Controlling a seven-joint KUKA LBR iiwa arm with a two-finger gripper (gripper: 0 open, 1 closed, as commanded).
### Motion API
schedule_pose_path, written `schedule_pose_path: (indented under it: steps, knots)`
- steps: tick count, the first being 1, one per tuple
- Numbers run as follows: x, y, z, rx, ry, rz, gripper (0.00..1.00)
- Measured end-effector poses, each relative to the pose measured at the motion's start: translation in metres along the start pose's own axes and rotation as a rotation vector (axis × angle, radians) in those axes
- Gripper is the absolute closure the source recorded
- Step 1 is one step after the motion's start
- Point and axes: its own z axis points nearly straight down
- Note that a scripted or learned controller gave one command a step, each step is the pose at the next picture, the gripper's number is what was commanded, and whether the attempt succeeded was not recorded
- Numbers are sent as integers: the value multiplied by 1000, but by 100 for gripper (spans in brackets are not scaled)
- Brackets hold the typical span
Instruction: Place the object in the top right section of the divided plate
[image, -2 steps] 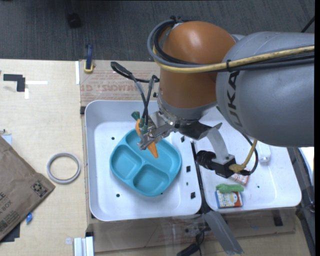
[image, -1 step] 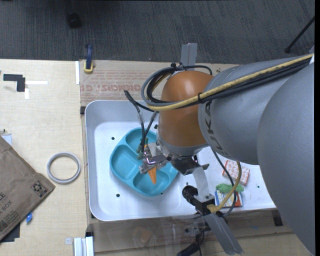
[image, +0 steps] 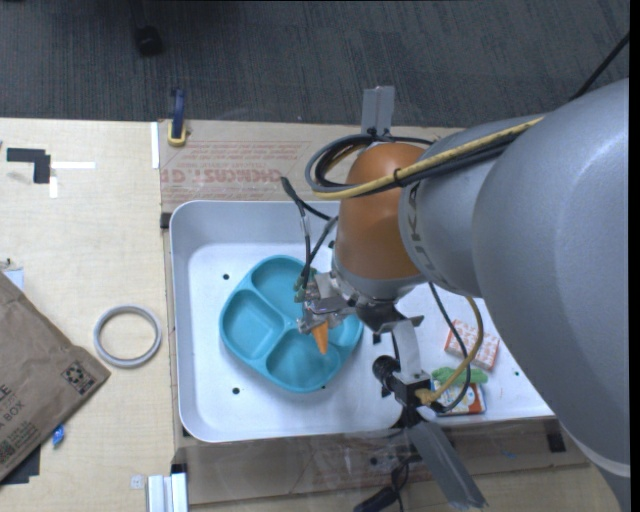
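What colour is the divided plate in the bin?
Light blue, turquoise; the divided plate shows best in the camera view from above.

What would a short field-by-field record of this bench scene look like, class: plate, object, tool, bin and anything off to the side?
plate: blue divided plate, lying in the white bin
object: small orange piece at the tool's tip, over the plate's right side
tool: tool above the plate; grip on the piece cannot be judged
bin extras: colourful packets near the bin's right end
outside bin: tape ring and brown cardboard on the bench
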Motion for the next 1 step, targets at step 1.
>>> schedule_pose_path:
  steps: [1]
  knots:
    - [61,13,-47,-3,-1,-372,100]
